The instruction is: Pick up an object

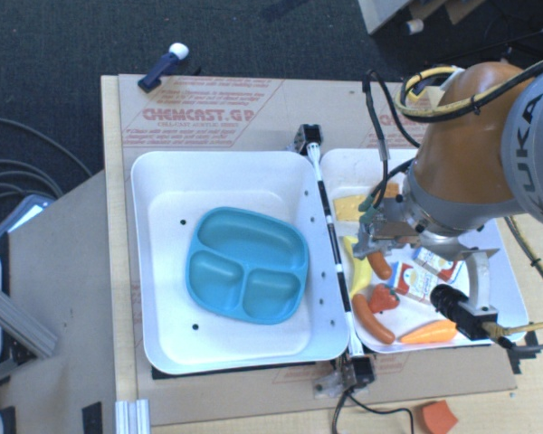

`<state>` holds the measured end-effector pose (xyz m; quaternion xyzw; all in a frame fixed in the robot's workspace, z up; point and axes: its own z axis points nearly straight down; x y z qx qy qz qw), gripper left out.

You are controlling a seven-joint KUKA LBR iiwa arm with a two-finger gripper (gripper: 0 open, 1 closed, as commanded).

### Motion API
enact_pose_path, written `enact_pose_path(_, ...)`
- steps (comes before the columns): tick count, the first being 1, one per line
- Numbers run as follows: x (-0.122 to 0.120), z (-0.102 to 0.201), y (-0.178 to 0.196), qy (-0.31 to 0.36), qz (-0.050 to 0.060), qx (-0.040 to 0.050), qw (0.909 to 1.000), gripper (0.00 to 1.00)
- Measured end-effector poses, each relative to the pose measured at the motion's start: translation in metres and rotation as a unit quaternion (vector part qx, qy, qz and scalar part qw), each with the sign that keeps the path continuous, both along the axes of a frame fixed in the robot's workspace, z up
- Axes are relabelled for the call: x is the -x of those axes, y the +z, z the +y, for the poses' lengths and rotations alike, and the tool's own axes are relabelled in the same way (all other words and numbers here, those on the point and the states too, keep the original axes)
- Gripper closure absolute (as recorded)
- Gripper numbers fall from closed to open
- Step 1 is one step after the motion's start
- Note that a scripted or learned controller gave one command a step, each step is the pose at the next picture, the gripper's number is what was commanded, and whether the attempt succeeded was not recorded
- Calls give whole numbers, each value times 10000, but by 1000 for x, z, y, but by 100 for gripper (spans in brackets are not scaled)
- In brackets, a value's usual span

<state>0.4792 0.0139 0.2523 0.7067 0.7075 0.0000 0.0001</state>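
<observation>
- Gripper [373, 240] sat low in the right bin [348, 165], at its left side near the divider; the wrist housing hid the tips, so whether it was open, or had hold of anything, could not be told.
- Nearest candidate: a short orange-red sausage [379, 265] lying just below the gripper, close to touching it. A yellow piece [346, 209] lay just up-left of the gripper.
- Further out toward the lower edge of the bin: a red piece [385, 298], a longer sausage [373, 319] and an orange carrot [428, 334]; a small printed packet [419, 280] lay to the right.
- Judgement: the step in hand was the descent onto one item. Doing it well would need the tool centred over a single piece, the short sausage most likely, straddling its narrow axis, with neighbours kept out of the closing path.
- Risk: items were crowded; a glancing contact could roll the sausage away.
- Left bin [154, 242] held a blue divided tray [246, 265], well apart from the arm [475, 152].
</observation>
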Motion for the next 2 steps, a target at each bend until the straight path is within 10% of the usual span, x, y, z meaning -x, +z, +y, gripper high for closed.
enact_pose_path(1,-105,-29,-2,-4,-4,4,10000,100)
enact_pose_path(2,-58,-54,9,-8,16,-3,10000,100)
